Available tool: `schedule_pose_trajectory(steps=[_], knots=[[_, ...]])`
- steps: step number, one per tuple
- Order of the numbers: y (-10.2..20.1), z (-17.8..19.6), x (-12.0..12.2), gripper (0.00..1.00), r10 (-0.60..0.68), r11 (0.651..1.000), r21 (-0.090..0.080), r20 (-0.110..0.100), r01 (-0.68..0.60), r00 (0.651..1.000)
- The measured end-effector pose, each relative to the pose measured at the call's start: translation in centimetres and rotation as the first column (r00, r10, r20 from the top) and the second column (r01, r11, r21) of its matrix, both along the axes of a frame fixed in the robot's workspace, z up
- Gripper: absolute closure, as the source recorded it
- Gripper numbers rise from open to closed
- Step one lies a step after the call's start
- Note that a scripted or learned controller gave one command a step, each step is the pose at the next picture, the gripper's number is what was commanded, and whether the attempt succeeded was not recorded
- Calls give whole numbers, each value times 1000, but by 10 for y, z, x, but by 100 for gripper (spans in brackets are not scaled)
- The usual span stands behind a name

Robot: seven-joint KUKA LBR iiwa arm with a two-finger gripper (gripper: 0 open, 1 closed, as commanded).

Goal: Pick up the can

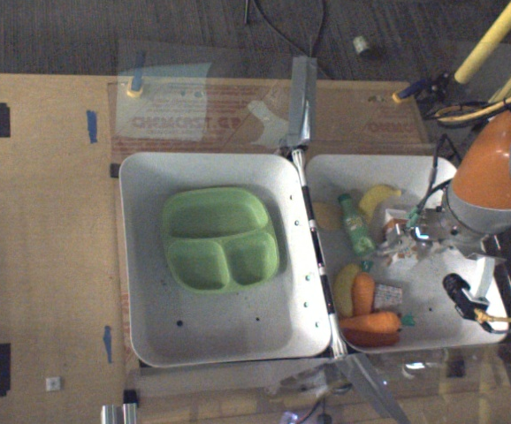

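Observation:
In the right bin (pixel 432 316), my gripper (pixel 403 241) hangs low over the middle, reaching in from the right below the orange wrist band. A small red and white thing that looks like the can (pixel 393 230) sits right at the gripper's tip, partly hidden by it. I cannot tell whether it is touched or gripped. A second small red and white item (pixel 388 296) lies nearer the front, beside the carrot.
Right bin: a green bottle (pixel 355 224), a yellow fruit (pixel 377 198) at the back, a yellow-orange pair (pixel 354 292) and an orange carrot (pixel 372 324) at the front left. The left bin (pixel 149 307) holds a green divided plate (pixel 220 239).

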State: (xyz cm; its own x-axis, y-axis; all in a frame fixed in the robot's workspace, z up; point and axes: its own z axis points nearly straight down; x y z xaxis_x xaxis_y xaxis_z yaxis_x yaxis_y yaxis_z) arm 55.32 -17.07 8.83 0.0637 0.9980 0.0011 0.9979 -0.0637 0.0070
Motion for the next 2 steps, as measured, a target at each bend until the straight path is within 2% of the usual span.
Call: schedule_pose_trajectory(steps=[1, 2], knots=[[-4, 10, 0, 100, -6, 1000, -4, 3, 6, 1000], [16, 159, -20, 100, -379, 926, -2, -8, 379, 926]])
